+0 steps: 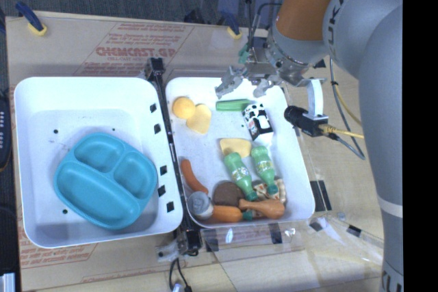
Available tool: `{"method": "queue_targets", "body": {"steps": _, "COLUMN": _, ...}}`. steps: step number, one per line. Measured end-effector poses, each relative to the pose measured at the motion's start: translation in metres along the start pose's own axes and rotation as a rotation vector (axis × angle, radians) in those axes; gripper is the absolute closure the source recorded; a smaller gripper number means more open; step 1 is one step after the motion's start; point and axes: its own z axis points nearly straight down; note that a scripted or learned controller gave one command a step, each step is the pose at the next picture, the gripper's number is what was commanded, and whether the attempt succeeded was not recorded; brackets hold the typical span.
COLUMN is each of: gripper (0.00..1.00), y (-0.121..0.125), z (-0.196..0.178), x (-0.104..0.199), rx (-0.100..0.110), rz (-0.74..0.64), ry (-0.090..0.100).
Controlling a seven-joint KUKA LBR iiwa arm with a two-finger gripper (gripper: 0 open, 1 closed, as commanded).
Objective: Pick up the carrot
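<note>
The carrot [224, 213] is a short orange piece lying along the near wall of the right bin [298, 155], between a grey can [200, 202] and a tan drumstick [263, 208]. My gripper [244, 85] hangs over the far end of that same bin, well away from the carrot. Its two fingers are spread open with nothing between them. One fingertip [226, 84] is at the bin's far rim, and just below the gripper lies a green pod [233, 104].
The right bin also holds a yellow lemon [183, 107], a cheese wedge [235, 146], a black-and-white bottle [259, 121], two green bottles [239, 174], a sausage [194, 178] and a brown round piece [224, 193]. A blue divided plate [106, 178] lies in the left bin [31, 99].
</note>
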Motion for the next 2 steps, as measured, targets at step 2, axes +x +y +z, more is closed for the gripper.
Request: {"method": "queue_targets", "body": {"steps": 2, "gripper": 0.0, "y": -0.018, "z": 0.169, "x": -0.006, "rx": 0.001, "rz": -0.258, "ry": 0.001}}
